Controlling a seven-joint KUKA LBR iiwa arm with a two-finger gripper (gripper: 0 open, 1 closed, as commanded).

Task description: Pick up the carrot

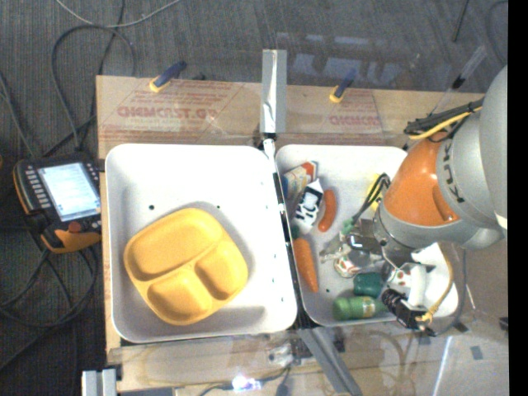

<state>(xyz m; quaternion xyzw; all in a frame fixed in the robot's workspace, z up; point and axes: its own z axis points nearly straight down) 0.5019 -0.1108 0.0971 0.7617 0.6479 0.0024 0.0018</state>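
1. The arm point(462, 180) runs off the right edge, so its upper links are cut away.
2. The gripper point(356, 250) sits under the wrist; whether it grips anything cannot be told.
3. The right bin point(346, 155) has its right side covered by the arm.
4. The small items point(301, 192) at that bin's left are too small to name.
5. The tablet point(62, 190) shows a blurred, unreadable screen.

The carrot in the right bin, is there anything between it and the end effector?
Nothing visible blocks it. The carrot lies by the right bin's left wall, with bare bin floor between it and the end effector. A sausage lies further back and green items nearer the front, both off that line.
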